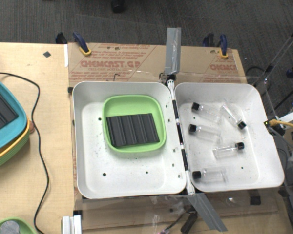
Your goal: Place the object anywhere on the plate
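Tool state cannot be told; the vials (227,151) wait in the right bin (269,130).
Five clear, black-capped vials lie on their sides, scattered apart, so any one looks open to a pick. The green plate (133,104) sits level in the left bin (88,152), towards its far side, holding a dark ridged mat (133,129); no vial is on it yet.

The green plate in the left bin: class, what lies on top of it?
A dark ribbed mat lies flat on the green plate, covering most of its floor. The plate surface beneath the mat is hidden. The vials sit in the right bin.
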Controlling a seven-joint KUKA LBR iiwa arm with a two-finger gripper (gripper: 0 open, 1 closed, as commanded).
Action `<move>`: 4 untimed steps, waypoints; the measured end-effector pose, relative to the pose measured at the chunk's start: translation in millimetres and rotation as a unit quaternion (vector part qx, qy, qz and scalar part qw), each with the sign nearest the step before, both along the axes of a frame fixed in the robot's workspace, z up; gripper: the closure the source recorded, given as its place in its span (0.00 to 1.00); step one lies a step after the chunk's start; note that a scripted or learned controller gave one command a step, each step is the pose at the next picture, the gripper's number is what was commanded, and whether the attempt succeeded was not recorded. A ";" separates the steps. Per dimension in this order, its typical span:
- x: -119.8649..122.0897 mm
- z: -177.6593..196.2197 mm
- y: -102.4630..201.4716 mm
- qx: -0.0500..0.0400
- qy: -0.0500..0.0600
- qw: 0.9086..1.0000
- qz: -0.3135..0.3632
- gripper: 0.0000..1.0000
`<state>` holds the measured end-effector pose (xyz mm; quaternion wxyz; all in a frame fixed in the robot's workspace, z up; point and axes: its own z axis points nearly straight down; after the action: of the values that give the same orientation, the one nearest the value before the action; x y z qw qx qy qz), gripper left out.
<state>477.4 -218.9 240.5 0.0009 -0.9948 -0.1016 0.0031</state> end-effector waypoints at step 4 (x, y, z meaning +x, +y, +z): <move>-0.2 5.4 -2.9 0.000 0.000 1.000 0.000 0.00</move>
<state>477.1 -221.9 245.9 0.0006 -0.9948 -0.1016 0.0030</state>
